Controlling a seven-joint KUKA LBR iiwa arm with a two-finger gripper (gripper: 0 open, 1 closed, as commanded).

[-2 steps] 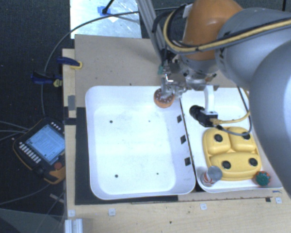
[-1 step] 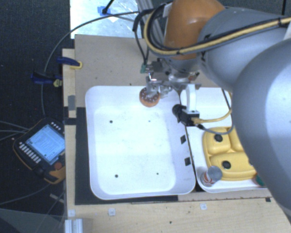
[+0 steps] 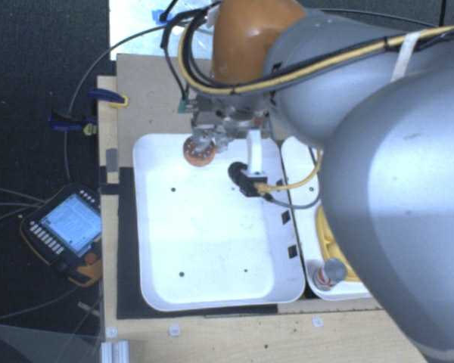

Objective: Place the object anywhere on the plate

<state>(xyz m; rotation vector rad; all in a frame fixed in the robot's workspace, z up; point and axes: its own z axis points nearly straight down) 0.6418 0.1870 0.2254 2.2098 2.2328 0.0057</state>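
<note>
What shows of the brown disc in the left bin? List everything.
The disc is small and round, brown-orange at the edge with a paler middle; its material is too blurred to tell. It looks to lie flat on the white floor of the left bin, near the far rim. The hand hangs right above it, over its upper edge; whether they touch cannot be told. Nothing else lies against it.

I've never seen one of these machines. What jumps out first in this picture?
The huge grey arm with its orange band fills the right and top, reaching over the left white bin. Beneath its wrist, near that bin's far edge, the gripper sits just above a small round brownish object. In the right bin, a yellow plate peeks out beside the arm.
</note>
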